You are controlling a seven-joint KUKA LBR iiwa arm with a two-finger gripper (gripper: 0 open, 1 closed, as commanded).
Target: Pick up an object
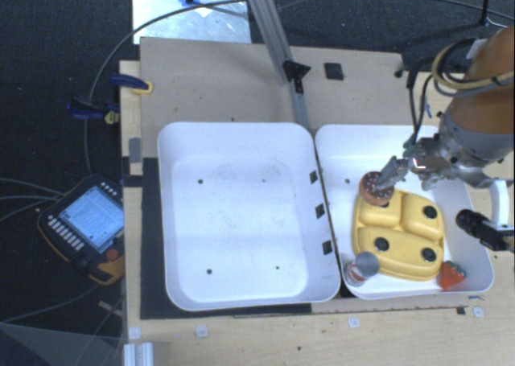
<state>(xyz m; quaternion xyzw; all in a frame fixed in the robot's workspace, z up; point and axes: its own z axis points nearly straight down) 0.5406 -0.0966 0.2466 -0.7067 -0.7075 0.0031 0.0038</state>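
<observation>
The right bin (342, 155) holds several objects. A large yellow moulded piece (400, 233) with black dots lies in its middle. A small brown round object (372, 187) sits at the yellow piece's upper left corner. A grey round object (366, 264) lies at the bin's front left, and a red-orange object (451, 275) at its front right. My gripper (389, 177) reaches in from the right, slanting down to the left, with its tip right beside the brown round object. Whether it touches or holds that object cannot be made out.
The left bin (233, 211) stands beside the right one, and black clips (319, 210) line the shared rim. A metal pole (273, 26) slants across the bench's back. A teach pendant (84, 220) lies on the floor to the left. A black part (483, 230) juts in at the right.
</observation>
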